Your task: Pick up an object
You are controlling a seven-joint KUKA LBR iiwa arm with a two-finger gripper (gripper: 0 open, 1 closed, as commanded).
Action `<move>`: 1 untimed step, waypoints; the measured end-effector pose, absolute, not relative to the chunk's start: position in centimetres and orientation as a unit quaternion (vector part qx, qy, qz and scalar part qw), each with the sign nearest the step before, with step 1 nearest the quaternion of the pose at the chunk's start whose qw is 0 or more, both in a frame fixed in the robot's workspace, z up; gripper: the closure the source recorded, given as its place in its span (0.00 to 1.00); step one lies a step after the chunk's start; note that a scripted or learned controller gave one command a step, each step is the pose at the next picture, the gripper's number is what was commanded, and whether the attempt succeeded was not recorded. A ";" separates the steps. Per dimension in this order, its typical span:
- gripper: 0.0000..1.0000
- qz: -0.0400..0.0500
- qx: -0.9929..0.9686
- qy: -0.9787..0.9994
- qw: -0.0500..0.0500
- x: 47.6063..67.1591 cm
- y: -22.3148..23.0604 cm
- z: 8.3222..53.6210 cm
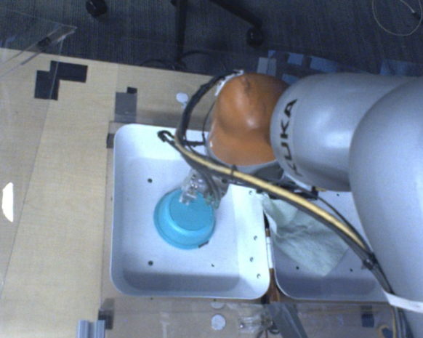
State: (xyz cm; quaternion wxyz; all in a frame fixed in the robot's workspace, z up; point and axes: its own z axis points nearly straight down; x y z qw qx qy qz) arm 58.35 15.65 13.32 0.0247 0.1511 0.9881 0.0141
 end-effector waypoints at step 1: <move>1.00 0.001 0.162 0.987 0.003 63.5 9.7 27.6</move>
